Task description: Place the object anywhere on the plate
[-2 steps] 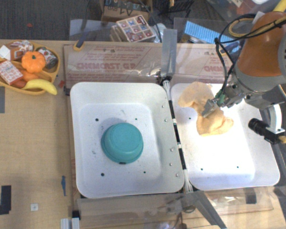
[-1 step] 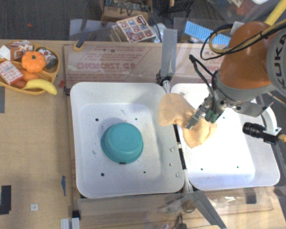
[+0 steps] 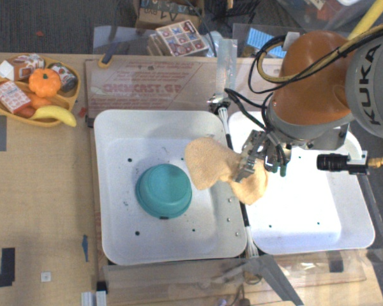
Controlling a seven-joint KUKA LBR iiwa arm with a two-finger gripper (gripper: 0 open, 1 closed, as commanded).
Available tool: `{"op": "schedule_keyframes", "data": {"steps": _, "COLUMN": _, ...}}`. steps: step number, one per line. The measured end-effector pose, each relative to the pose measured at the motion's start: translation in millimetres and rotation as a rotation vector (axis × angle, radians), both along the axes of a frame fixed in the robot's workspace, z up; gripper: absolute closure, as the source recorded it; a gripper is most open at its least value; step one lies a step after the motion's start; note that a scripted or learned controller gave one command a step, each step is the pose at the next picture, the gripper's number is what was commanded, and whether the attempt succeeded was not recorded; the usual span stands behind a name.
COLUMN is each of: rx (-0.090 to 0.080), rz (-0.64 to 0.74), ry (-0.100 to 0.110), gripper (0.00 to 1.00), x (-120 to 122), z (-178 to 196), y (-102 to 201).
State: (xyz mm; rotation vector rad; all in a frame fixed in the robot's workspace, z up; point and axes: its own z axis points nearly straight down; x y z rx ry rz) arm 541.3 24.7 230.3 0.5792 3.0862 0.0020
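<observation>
A wooden bench carries a fruit bowl at far left, then the left bin with an upturned teal plate. Right of the plate, a tan cloth drapes over the bin's edge, seemingly pinched between the gripper's narrowed fingers.

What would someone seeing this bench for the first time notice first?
The grey and orange arm reaching in from the right, its gripper low over the seam between the two white bins. A tan cloth drapes across that seam under the gripper, partly in the left bin and partly in the right bin. A teal bowl sits upside down in the left bin, just left of the cloth.
</observation>
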Motion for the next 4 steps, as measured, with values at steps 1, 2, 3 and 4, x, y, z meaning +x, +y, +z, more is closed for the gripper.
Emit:
{"op": "schedule_keyframes", "data": {"steps": 1, "rx": 0.000, "rz": 0.369, "ry": -0.001, "gripper": 1.00, "x": -22.3, "z": -3.5, "y": 48.9}}
{"op": "schedule_keyframes", "data": {"steps": 2, "rx": 0.000, "rz": 0.375, "ry": 0.000, "gripper": 1.00, "x": -32.6, "z": -10.1, "y": 108.2}}
{"op": "schedule_keyframes", "data": {"steps": 3, "rx": 0.001, "rz": 0.374, "ry": -0.004, "gripper": 1.00, "x": -44.5, "z": -5.5, "y": 159.0}}
{"op": "schedule_keyframes", "data": {"steps": 4, "rx": 0.001, "rz": 0.374, "ry": -0.004, "gripper": 0.00, "x": -44.4, "z": -5.2, "y": 159.0}}
